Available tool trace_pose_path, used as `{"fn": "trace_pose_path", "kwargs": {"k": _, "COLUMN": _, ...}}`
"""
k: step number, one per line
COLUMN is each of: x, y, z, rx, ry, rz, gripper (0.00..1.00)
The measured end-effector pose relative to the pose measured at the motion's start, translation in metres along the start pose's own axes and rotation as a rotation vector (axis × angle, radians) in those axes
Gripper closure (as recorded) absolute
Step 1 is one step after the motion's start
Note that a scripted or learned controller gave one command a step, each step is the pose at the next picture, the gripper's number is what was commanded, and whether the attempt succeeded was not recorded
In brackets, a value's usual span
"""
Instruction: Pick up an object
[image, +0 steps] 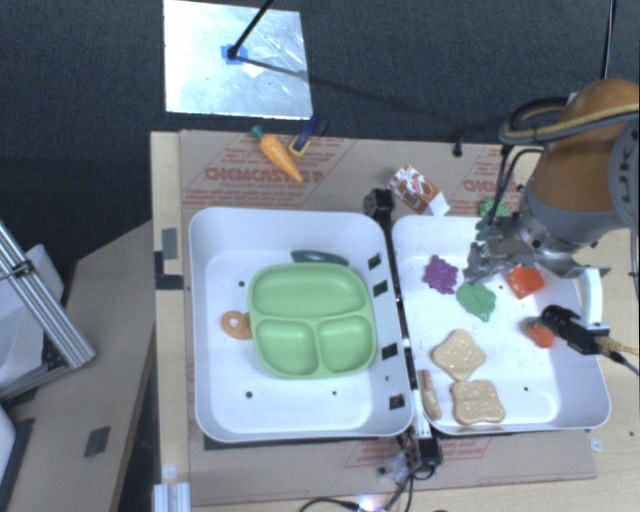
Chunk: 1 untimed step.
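Tool (483, 262) hangs low over the right-hand white bin (572, 392), near its back wall, with the grey arm and its orange band coming in from the side. From where I stand I cannot tell whether it is released or clenched, and nothing shows plainly in its grasp.

It sits in the middle of a small group of toys, which I take to be why it is there. A green leafy piece (477, 300) lies just below it, a purple cluster (440, 272) like toy grapes is just beside it toward the divider, and an orange-red block (524, 281) is on its other side. Any of the three would do for the pick. The green piece looks the likeliest, though that is my guess.

Also in this bin are a small red piece (540, 338) near the outer wall, two tan bread-like slices (458, 355) (477, 402) toward the front, and a thin tan bit (430, 395) against the divider.

The left bin (215, 270) holds a green divided plate (305, 320) lying flat, its compartments bare. An orange pretzel ring (236, 325) touches the plate's edge, and a dark green thing (320, 258) is tucked behind it.

Out on the table (100, 300), well apart from the tool, lie a toy carrot (280, 157) and a small printed packet (418, 190).
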<state>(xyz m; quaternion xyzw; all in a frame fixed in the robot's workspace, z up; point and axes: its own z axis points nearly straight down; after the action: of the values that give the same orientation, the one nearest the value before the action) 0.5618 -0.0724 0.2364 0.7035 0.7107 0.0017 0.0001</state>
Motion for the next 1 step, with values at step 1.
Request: {"fn": "trace_pose_path", "kwargs": {"k": 1, "x": 0.0531, "y": -0.0012, "z": -0.0061, "rx": 0.000, "ry": 0.000, "rz": 0.000, "gripper": 1.00}}
